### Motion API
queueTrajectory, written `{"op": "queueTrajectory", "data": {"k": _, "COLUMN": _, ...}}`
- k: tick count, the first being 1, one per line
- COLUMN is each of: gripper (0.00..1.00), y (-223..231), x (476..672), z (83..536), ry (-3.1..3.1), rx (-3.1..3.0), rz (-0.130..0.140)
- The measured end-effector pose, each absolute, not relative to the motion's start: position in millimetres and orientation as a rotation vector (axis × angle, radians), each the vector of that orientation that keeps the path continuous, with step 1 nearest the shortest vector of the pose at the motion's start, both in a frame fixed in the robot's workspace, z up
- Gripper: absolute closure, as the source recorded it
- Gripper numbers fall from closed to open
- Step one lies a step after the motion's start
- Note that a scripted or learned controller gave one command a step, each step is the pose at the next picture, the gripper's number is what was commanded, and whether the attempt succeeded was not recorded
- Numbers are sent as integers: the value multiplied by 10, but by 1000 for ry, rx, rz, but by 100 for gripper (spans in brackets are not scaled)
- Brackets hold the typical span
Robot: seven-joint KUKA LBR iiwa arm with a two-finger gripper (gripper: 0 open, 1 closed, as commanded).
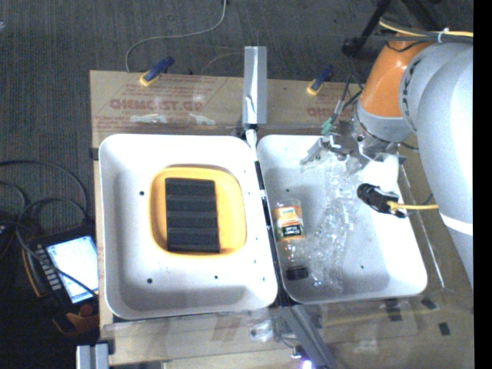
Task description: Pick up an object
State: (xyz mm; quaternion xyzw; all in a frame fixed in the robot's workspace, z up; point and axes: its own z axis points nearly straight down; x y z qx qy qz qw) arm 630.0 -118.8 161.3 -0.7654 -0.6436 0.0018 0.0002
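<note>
My gripper (pixel 338 151) hangs over the far part of the right bin (pixel 403 279), below the orange band of the arm. A long piece of crumpled clear plastic (pixel 332 229) runs from just under the gripper down toward the bin's near side. Its upper end meets the gripper, but whether it is gripped is not visible. A small clear bottle with an orange label (pixel 289 223) and a black cap lies along the right bin's left wall.
The left bin (pixel 123 283) holds a yellow tray (pixel 159 206) with a black ridged block (pixel 191 215) in it. A metal post (pixel 254 83) stands at the back between the bins. A black cable plug (pixel 374 196) hangs off the wrist over the right bin.
</note>
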Motion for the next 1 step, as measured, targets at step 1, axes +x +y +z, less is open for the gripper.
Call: {"op": "queueTrajectory", "data": {"k": 1, "gripper": 0, "y": -1191, "x": 6300, "z": 1613, "ry": -2022, "rx": -2405, "rz": 6}}
